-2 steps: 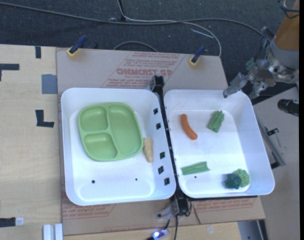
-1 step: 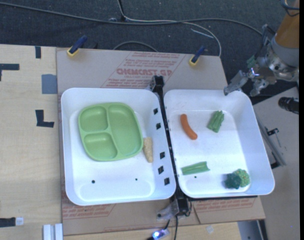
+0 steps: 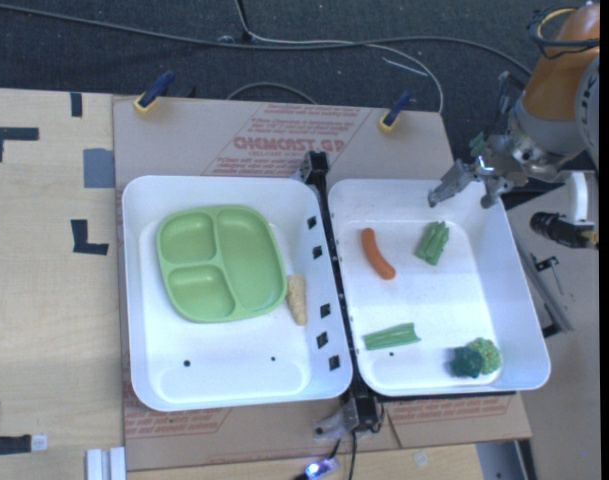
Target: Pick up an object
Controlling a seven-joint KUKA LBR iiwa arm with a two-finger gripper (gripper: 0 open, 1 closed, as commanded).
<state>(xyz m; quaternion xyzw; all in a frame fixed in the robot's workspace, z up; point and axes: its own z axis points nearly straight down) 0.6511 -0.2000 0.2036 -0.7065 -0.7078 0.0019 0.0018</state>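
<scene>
1. Two shallow white bins sit side by side on a sheet of brown cardboard (image 3: 284, 138), seen from above at a slant.
2. The left bin (image 3: 144, 298) holds a green divided plate (image 3: 221, 263) with three compartments, lying flat in the bin's upper half.
3. A pale yellow piece of toy corn (image 3: 297, 299) lies just beside the plate's right edge, near the bin's right wall.
4. The right bin (image 3: 504, 268) holds four small items, all well apart from one another.
5. An orange toy sausage (image 3: 377, 253) lies left of centre in the upper half, tilted.
6. A green ridged vegetable piece (image 3: 432, 242) lies to its right, near the bin's upper right corner.
7. A flat green bean-like piece (image 3: 390, 337) lies lower down, near the middle of the bin.
8. A toy broccoli (image 3: 474, 358) sits in the lower right corner.
9. The grey arm with an orange band (image 3: 569, 28) reaches in from the right.
10. Its gripper (image 3: 466, 190) hangs over the upper right rim of the right bin, above and right of the ridged green piece, not touching it.
11. The two fingers stand spread apart with nothing between them.
12. Two blue and yellow clamps (image 3: 154, 90) grip the cardboard's far edge, and black cables (image 3: 314, 43) run across the dark floor beyond.
</scene>
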